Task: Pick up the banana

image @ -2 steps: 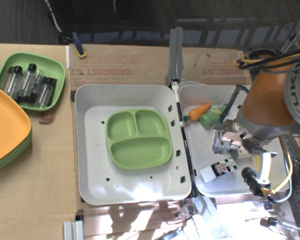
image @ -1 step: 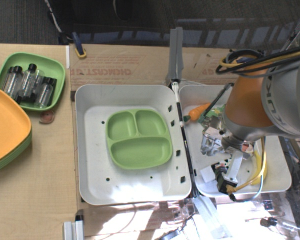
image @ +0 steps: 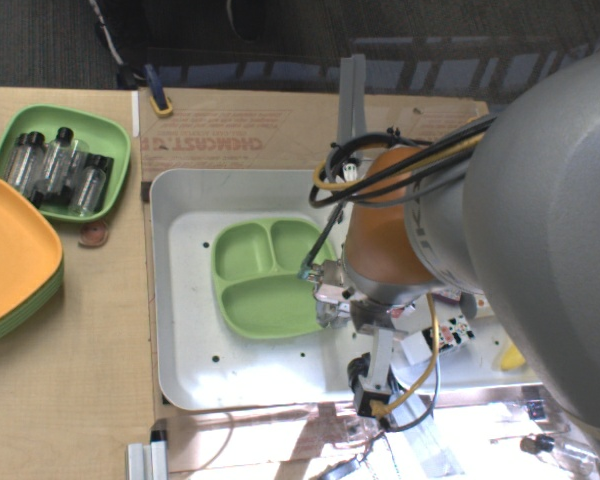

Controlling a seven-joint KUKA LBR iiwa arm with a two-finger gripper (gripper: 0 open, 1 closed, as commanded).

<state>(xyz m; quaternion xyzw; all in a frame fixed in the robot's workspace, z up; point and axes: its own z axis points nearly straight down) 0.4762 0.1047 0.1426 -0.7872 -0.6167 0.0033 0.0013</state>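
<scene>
My arm, with its orange band (image: 380, 238), reaches in from the right and covers most of the right bin. The gripper (image: 328, 306) hangs low at the right edge of a green divided plate (image: 265, 278) that lies in the left white bin (image: 180, 298). A small yellow piece (image: 511, 358), which may be an end of the banana, peeks out from under the arm in the right bin. The rest of that bin's contents is hidden by the arm.
On the bench at the far left lie a green tray (image: 65, 163) holding several dark-capped vials and a stack of orange plates (image: 15, 268). Brown cardboard (image: 240, 138) lies behind the bins. Cables (image: 400, 388) dangle from the wrist over the bin's front edge.
</scene>
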